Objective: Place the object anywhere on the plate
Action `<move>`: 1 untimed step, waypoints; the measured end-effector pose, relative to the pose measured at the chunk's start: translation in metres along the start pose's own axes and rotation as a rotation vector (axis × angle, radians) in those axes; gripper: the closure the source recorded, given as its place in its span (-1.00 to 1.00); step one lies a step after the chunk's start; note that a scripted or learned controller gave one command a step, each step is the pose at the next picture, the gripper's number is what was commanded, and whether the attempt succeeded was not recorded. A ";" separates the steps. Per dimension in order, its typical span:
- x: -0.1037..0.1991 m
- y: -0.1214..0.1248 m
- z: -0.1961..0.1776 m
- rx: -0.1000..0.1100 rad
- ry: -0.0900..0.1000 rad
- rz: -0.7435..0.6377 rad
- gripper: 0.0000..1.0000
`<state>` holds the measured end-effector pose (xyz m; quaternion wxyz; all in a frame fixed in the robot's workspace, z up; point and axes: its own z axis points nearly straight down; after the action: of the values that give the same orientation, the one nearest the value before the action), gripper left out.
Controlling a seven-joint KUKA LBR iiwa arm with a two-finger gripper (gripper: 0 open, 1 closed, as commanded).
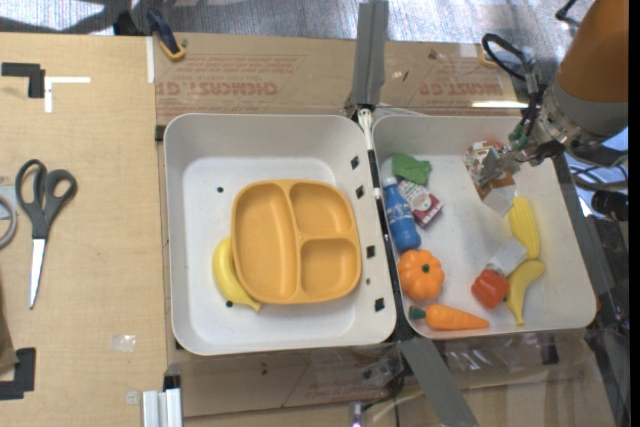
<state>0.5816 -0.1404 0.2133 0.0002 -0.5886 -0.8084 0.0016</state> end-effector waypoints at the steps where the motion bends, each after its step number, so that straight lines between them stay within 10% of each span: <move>1: 0.113 -0.013 0.023 0.000 0.002 0.198 1.00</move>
<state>0.5347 -0.0364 0.1904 0.0008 -0.6656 -0.7463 0.0013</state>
